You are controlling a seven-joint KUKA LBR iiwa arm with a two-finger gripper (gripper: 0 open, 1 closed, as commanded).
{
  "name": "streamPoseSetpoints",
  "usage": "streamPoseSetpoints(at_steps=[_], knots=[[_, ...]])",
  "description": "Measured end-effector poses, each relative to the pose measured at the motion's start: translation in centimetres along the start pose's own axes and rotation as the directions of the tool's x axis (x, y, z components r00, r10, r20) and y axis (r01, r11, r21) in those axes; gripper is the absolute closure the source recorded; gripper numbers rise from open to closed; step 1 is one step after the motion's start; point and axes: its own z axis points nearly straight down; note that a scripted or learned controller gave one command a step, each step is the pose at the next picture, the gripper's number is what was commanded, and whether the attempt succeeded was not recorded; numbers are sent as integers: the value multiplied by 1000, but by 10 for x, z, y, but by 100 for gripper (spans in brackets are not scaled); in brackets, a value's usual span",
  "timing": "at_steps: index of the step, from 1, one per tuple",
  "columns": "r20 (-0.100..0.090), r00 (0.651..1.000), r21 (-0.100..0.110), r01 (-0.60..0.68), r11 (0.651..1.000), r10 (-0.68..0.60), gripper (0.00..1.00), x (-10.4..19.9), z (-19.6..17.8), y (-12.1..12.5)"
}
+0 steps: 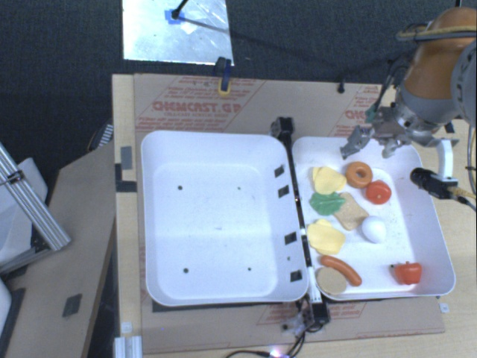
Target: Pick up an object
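**Fingers above the right bin**

My fingers (370, 145) hang spread and released at 12 o'clock of the right bin (436, 233), grasping nothing. The doughnut (359, 174) lies just beneath; tomato (378, 192) at its 4 o'clock.

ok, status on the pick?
End effector open, above right bin's far edge, holding nothing. Doughnut nearest, just below it. Tomato beside the doughnut; nothing blocking.

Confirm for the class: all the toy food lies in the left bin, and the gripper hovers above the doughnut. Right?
Not quite. The camera view shows the food, such as the doughnut and egg, in the right bin, not the left. The gripper does hover above the doughnut.
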Motion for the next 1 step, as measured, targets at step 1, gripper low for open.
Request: streamPoseSetpoints(at_steps=[1], knots=[[-2, 1000, 7, 4, 1000, -4, 0, 41, 134, 20]])
